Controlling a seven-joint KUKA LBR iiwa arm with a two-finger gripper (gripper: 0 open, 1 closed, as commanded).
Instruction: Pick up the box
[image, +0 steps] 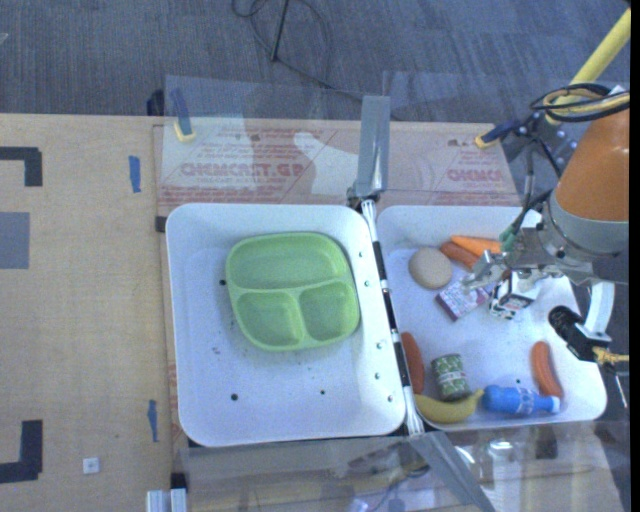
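The box (461, 298) is small and flat, with a pink and white print. It lies tilted on the floor of the right bin (590, 400), near the bin's middle. My gripper (505, 292) hangs low over the bin, just right of the box and close to its right end. The view is too cluttered there to show whether it touches the box. The grey arm with its orange band (598, 175) comes in from the upper right.
Around the box lie a tan round piece (431, 267), a carrot (472, 247), two sausages (412, 360) (545, 370), a small can (450, 376), a banana (448, 407) and a blue bottle (520, 402). A green divided plate (292, 290) sits in the left bin (200, 380).
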